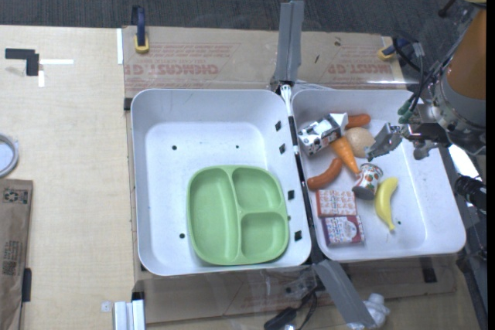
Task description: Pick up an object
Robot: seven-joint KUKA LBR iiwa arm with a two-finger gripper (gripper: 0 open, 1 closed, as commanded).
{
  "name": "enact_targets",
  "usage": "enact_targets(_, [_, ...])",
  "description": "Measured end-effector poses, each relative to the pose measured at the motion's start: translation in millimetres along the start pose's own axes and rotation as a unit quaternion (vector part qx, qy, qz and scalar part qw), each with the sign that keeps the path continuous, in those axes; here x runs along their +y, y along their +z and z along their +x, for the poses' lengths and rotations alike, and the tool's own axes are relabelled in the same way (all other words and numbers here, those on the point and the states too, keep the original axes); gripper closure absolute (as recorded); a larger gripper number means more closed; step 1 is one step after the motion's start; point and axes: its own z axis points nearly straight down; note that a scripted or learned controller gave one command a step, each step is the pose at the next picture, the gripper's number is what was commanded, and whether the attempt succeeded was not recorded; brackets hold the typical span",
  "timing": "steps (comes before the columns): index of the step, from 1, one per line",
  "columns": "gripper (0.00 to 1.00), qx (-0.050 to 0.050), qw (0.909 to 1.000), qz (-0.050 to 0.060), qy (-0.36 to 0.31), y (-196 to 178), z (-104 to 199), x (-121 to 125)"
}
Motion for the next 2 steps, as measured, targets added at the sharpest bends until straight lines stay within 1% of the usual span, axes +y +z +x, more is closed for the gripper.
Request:
enact_targets(1, [0.0, 0.001, 0.9991, 0.001, 0.044, 73.7, -61.7, 17.4])
enact_targets(2, [0.0, -0.002, 0.9977, -0.01, 0.068, 171.5, -80.6, 0.0])
